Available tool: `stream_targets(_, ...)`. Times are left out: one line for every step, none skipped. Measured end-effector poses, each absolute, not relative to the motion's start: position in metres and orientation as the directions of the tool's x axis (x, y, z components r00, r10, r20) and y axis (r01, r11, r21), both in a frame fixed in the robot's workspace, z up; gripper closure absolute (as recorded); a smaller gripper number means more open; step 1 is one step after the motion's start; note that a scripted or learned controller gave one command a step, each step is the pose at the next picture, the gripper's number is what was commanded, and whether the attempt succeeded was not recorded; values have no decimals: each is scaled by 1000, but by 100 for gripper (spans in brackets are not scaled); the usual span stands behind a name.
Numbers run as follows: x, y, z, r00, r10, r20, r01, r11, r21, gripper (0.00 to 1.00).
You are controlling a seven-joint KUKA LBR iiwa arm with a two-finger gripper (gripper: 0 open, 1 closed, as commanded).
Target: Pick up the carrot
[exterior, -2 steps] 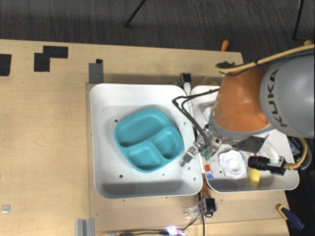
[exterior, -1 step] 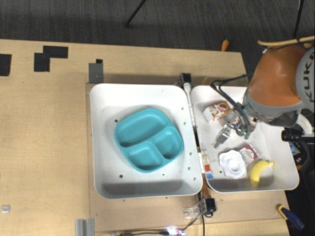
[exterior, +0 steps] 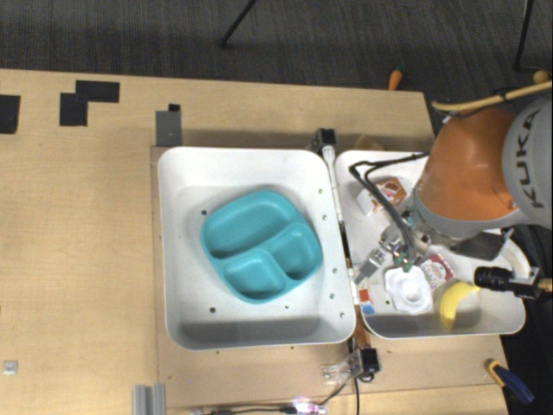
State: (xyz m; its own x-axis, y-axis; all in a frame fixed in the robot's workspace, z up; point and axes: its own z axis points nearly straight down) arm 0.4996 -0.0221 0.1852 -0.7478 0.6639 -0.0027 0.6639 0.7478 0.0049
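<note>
The gripper (exterior: 390, 256) hangs low in the right bin (exterior: 511, 322) near its left wall, and I cannot tell how far open it is, so this looks like the reach stage. The next move calls for centring over the carrot (exterior: 393, 188), possibly the orange piece toward the far-left corner.

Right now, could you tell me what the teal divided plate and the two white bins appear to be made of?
The teal divided plate looks like moulded plastic: uniform colour, rounded compartments, a soft matte sheen. The left bin and right bin seem to be thin formed plastic, smooth and faintly glossy with rounded corners, though painted metal can't be excluded.
</note>
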Motion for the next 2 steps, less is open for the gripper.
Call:
stream_targets(490, -7, 186, -962, 271, -7, 271, 962, 4, 0)
stream_targets(489, 29, 186, -999, -38, -9, -38, 999, 3, 0)
